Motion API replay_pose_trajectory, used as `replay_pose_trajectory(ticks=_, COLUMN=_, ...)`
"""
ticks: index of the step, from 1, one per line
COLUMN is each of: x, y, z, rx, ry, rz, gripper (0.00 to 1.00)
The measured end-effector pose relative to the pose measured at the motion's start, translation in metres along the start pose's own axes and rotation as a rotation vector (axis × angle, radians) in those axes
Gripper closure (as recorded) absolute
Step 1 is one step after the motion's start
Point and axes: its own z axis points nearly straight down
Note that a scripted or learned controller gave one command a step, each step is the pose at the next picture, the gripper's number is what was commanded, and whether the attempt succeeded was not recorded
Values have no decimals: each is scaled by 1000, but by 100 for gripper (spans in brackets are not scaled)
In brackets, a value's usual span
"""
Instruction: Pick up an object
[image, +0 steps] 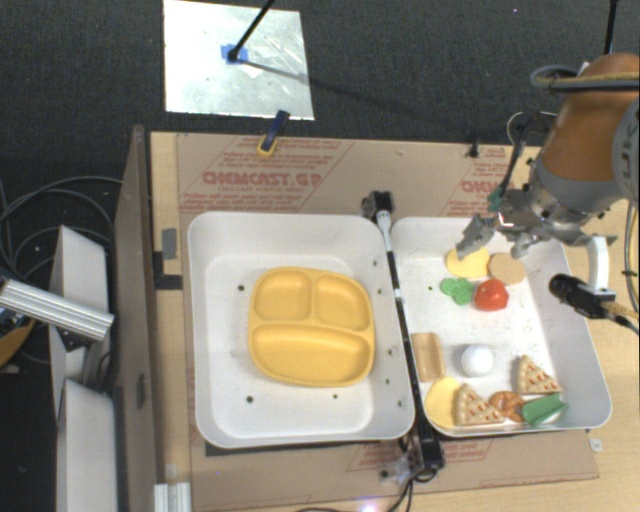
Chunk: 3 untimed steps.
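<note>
Gripper (497, 237) of the grey-and-orange arm (590, 140), hanging over the far part of the right bin (590, 375), fingers spread and pinching nothing. Beneath and just beside its fingertips: pale yellow disc (466, 264), tan round piece (507, 269), red tomato-like item (490, 294) and green leafy item (458, 291), clustered close together. Nearer the front of the same bin, well apart from the gripper: tan bread-like block (428, 355), white ball (476, 359), two waffle-patterned wedges (535, 377) (474, 408), orange twisted piece (507, 404), green pod (543, 409), yellow flat piece (441, 398). Left bin (215, 300): one yellow divided tray (310, 326), three compartments, lying flat at centre.
</note>
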Motion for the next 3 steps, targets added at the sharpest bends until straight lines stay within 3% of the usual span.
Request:
replay_pose_trajectory(ticks=1, x=-28, y=-2, z=149, rx=4, ry=0, rz=4, gripper=0)
replay_pose_trajectory(ticks=2, x=-48, y=64, z=140, rx=-8, ry=-3, rz=-3, gripper=0)
replay_pose_trajectory(ticks=3, x=-49, y=62, z=125, rx=3, ry=-2, rz=-3, gripper=100)
